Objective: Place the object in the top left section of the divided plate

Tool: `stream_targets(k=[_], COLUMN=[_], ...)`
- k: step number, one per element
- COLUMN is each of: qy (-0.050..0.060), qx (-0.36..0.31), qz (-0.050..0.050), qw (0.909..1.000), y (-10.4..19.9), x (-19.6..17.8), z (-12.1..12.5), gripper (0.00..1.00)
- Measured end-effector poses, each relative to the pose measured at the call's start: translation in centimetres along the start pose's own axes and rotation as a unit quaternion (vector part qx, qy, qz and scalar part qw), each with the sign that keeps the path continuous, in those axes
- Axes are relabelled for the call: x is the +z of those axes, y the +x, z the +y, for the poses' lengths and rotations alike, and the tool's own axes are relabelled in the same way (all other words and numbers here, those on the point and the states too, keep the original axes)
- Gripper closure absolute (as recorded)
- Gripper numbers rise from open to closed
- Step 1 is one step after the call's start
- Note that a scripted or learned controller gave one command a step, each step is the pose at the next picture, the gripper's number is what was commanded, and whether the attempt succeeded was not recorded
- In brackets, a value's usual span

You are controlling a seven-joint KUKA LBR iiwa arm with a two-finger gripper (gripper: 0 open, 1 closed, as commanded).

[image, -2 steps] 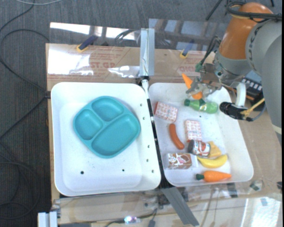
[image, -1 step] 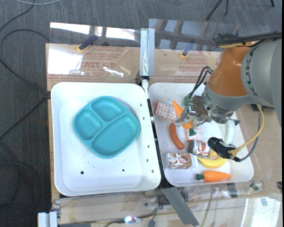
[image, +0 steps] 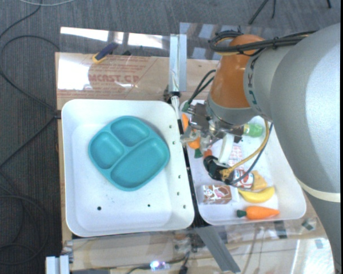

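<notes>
A teal divided plate [image: 128, 152] lies in the left white bin [image: 80, 210], turned at a slant, and all three of its sections hold nothing. My gripper [image: 195, 137] hangs under the orange wrist band over the left edge of the right bin [image: 291, 201], beside the wall between the bins. Small orange pieces [image: 185, 122] show close around the gripper, and I cannot tell whether any of them is held. The arm hides much of the right bin's upper part.
The right bin holds a banana [image: 257, 195], a carrot [image: 262, 212], a brown snack packet [image: 217, 194], a green item [image: 255, 130] and a red-and-white pack [image: 235, 153]. A cable loops from the wrist over these things. Cardboard [image: 114, 76] lies behind the left bin.
</notes>
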State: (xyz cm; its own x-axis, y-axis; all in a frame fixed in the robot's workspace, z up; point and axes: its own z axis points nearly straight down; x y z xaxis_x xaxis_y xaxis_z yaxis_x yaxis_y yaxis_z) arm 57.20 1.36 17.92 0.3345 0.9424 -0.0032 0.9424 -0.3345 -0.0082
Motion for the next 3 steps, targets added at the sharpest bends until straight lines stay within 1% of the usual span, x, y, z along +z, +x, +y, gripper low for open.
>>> stream_targets(k=[1, 2, 3], qy=[-0.001, 0.001, -0.002], qx=[-0.066, 0.043, 0.063], qz=[-0.001, -0.001, -0.002], qw=[0.9978, 0.9991, 0.998], y=[7.3, 13.2, 20.4], x=[-3.7, 1.3, -3.2], z=[1.3, -1.5, -3.5], gripper=[1.0, 1.0, 1.0])
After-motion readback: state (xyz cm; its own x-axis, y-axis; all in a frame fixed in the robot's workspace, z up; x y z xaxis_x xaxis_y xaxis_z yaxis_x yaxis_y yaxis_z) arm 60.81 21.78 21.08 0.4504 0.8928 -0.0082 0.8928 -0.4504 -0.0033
